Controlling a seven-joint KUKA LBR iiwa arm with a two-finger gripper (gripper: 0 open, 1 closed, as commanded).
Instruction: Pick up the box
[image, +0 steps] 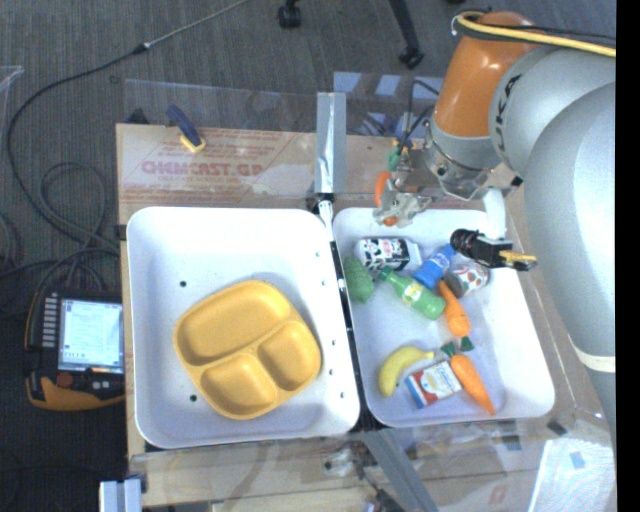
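Observation:
A small red-and-white box (432, 384) lies at the near side of the right bin (535, 395), between a banana (400, 367) and a carrot (472, 382). A black-and-white cow-patterned carton (385, 253) lies on its side near that bin's far left corner. My gripper (398, 208) hangs over the bin's far edge, just above and behind the cow-patterned carton and well away from the red-and-white box. I see nothing held in it.
The right bin also holds a green bottle (412, 296), a green vegetable (358, 282), a blue bottle (432, 268), a can (468, 277) and a second carrot (455, 312). A yellow divided plate (248, 347) sits in the left bin (160, 250).

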